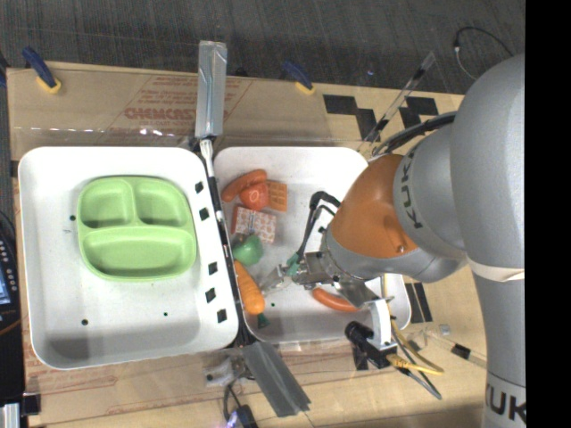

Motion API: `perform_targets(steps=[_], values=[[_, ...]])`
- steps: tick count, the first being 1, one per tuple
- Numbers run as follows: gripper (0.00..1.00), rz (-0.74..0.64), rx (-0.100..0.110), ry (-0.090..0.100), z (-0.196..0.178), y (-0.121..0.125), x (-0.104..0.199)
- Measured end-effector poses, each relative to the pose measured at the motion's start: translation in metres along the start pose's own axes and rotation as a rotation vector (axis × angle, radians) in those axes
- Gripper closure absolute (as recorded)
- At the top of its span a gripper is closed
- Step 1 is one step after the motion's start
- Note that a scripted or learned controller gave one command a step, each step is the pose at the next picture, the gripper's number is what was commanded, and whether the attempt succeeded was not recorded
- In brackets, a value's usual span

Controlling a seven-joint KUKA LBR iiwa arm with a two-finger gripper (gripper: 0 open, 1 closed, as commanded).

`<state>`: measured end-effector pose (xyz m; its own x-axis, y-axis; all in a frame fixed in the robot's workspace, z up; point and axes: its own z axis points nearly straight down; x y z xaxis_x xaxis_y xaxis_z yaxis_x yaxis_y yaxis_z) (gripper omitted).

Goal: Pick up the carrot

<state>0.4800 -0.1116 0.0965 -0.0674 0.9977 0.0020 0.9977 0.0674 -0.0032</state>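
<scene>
The carrot [249, 289] lay against the divider-side wall of the right bin [294, 160], leafy end up beside a green ball [249, 250]. My claw [287, 273] hovered just beside it; whether spread or pressed, I couldn't tell. Judged light, stiff, slick plastic: take it mid-body, across its width.

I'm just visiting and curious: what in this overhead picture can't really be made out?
- Jaws of the gripper: too small and blurred in the camera view to tell whether open or shut.
- Right bin: its right part is hidden under the arm.
- Orange piece: partly covered by the wrist.
- Carrot: its green top blurs together.
</scene>
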Motion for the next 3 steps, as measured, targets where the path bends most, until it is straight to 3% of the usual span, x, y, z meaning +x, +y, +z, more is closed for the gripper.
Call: perform_targets(steps=[1,2,3], values=[[0.0,-0.011,-0.004,-0.002,-0.157,0.05,-0.064],[0.0,-0.524,0.001,-0.001,-0.079,0.026,-0.032],[0.0,-0.122,-0.003,-0.003,0.005,0.059,-0.072]])
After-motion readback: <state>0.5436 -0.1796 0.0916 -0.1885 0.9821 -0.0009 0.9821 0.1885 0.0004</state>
